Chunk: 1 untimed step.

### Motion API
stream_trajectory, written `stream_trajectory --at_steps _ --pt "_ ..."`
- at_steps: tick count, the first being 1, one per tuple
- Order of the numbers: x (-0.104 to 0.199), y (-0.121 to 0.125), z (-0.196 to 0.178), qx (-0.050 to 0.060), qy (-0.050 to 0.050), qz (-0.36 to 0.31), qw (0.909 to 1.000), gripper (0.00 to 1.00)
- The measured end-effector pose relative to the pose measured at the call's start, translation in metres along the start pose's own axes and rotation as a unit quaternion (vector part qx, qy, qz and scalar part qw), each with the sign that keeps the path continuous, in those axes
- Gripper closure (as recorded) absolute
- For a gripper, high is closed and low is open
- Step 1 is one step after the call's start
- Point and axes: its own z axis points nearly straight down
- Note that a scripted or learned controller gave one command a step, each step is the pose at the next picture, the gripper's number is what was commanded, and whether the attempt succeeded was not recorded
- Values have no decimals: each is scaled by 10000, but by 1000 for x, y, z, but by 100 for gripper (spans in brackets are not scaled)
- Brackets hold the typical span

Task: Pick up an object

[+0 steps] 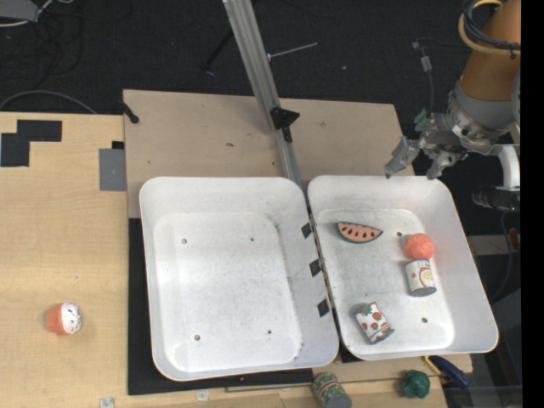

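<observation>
Gripper, fingers spread apart and holding nothing, poised above the far rim of the right bin, near its upper right corner; the arm carrying it enters from the right, its orange band visible above the wrist. Right bin contents: a watermelon slice lying flat near the far left part of the floor; a red ball to its right; a small can just below the ball, close to or touching it; a small patterned carton tilted near the front edge. All four lie well apart from the gripper. Left bin: white floor. An aluminium rail slants from the far side down to where the bins meet. Wooden bench surface, left: a small red-and-white ball. In front of the bins: a dark can and a green object.
</observation>
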Motion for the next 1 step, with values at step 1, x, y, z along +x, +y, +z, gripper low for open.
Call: stream_trajectory --at_steps 1 --pt "0 0 0 3 0 -7 10000 0"
